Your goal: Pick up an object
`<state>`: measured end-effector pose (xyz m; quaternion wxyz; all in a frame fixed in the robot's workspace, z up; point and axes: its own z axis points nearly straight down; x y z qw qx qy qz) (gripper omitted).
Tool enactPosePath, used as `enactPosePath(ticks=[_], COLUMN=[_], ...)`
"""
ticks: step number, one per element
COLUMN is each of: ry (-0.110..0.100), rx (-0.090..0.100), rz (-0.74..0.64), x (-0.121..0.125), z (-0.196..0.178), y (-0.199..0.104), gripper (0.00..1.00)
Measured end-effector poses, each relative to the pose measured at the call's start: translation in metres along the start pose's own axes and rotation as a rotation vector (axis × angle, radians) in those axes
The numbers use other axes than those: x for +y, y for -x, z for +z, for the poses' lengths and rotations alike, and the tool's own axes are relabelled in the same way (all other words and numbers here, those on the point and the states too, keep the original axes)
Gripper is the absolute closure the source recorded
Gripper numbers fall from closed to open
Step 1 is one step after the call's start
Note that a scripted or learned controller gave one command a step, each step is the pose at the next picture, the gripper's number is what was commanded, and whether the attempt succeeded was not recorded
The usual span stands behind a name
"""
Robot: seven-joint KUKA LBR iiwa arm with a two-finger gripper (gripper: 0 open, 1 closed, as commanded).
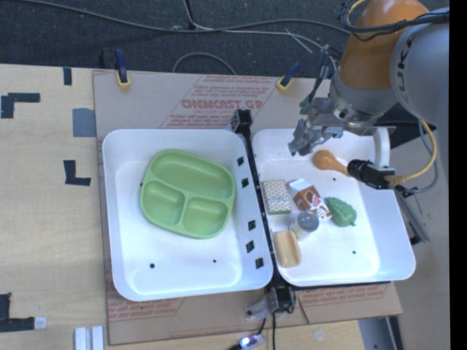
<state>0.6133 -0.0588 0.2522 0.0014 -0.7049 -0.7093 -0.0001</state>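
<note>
The grey arm with its orange band reaches in from the right, and its dark two-finger hand (301, 146) hangs over the far left part of the right shallow white bin (379, 265). Whether its fingers are spread or closed cannot be told from this slanted view; nothing is seen between them.

Just to the right of the hand lies an orange, drumstick-shaped toy (330, 161), close to it but apart. Nearer the camera from the hand sits a small square cracker-patterned packet (276, 195), and beside that, to its right, a small red and white carton (308, 197). A grey round lid-like piece (307, 222) lies just in front of the carton. Further right rests a green leafy plastic vegetable (341, 211). Nearest the camera, well below the hand, lies a tan bread-roll-shaped toy (287, 248).

To the hand's left, across the black divider, the left shallow white bin (120, 195) holds a light green plastic tray with three compartments (188, 193). Both bins stand on a brown cardboard sheet (211, 97) on the wooden table (44, 224).
</note>
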Motion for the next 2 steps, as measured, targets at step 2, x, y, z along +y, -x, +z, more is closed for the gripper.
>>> enactPosePath(ticks=[2], ry=[-0.001], rx=[-0.001], rz=[0.000], x=[-0.015], z=[0.011], y=[-0.105], gripper=[1.00])
